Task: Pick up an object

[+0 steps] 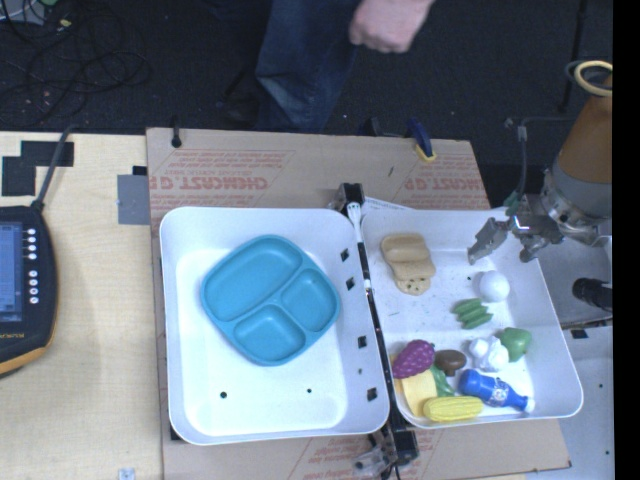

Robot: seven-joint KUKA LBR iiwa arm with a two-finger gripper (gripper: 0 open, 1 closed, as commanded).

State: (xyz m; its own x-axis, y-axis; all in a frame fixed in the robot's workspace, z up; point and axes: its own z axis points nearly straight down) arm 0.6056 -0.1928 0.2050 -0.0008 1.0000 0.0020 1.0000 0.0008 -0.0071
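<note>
My gripper hangs over the far right part of the right bin, its two fingers spread apart with nothing between them. Just below it lies a white egg-shaped thing. A tan bread slice lies at the bin's far left. Green bean pods rest mid-bin. At the near end sit purple grapes, a brown item, a green pepper, a blue bottle and a yellow corn cob.
The left bin holds a blue divided plate. A black pendant lies at the left on the wooden bench. A person's hand and legs stand beyond the bench's far edge.
</note>
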